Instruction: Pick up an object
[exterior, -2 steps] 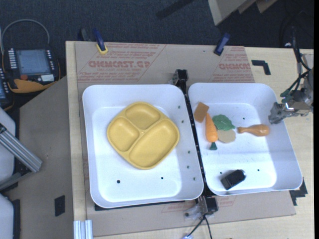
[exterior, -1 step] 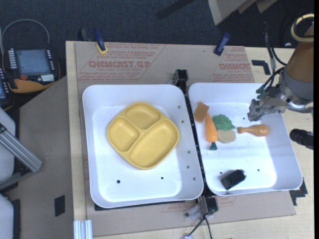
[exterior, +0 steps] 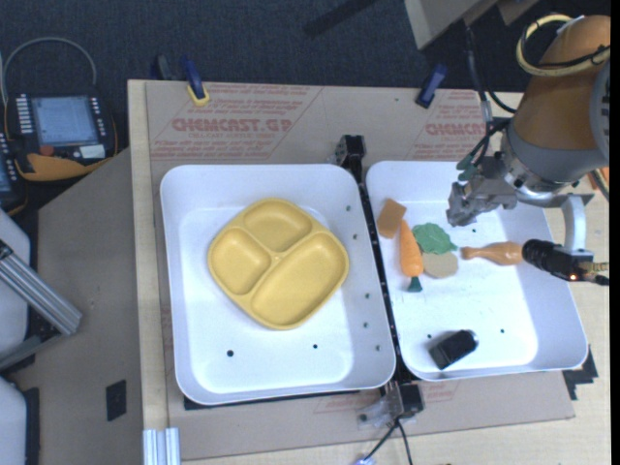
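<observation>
In the right bin (exterior: 542, 342) lie an orange carrot (exterior: 411, 251), a tan-orange block (exterior: 390, 217), a green leafy piece (exterior: 432, 237) with a beige piece (exterior: 441, 265) below it, an orange-handled tool (exterior: 494, 253) and a black block (exterior: 453, 348). My gripper (exterior: 468, 205) hovers over the bin's upper part, just right of the green piece and above the tool's handle. Nothing shows between its fingers.
The left bin (exterior: 194, 337) holds a yellow divided plate (exterior: 279, 262). A black clamp (exterior: 350, 150) sits between the bins at the back. The grey and orange arm (exterior: 562, 95) comes in from the upper right. A pendant with a screen (exterior: 60, 129) lies off the bench to the left.
</observation>
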`<action>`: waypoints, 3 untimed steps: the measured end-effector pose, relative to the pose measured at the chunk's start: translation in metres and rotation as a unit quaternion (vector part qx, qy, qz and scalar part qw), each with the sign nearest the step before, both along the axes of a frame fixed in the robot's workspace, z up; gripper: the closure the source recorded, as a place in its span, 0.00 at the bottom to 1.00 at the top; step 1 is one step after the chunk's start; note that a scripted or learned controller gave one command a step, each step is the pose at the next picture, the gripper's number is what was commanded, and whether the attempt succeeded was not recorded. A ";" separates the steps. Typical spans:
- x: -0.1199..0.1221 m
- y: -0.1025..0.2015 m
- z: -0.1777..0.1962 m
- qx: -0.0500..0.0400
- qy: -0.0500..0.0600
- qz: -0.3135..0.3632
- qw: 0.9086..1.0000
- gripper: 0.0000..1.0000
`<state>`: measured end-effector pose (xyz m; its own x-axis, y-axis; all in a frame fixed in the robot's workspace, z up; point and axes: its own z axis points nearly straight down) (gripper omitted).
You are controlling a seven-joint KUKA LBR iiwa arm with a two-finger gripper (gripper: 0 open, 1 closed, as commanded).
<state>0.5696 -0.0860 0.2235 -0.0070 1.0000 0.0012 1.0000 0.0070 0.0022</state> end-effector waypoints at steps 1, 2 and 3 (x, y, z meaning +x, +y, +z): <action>-0.006 0.046 -0.002 0.000 0.002 -0.003 1.000 1.00; -0.002 0.098 -0.012 0.000 0.003 -0.001 1.000 1.00; -0.005 0.153 -0.016 0.000 0.003 -0.001 1.000 1.00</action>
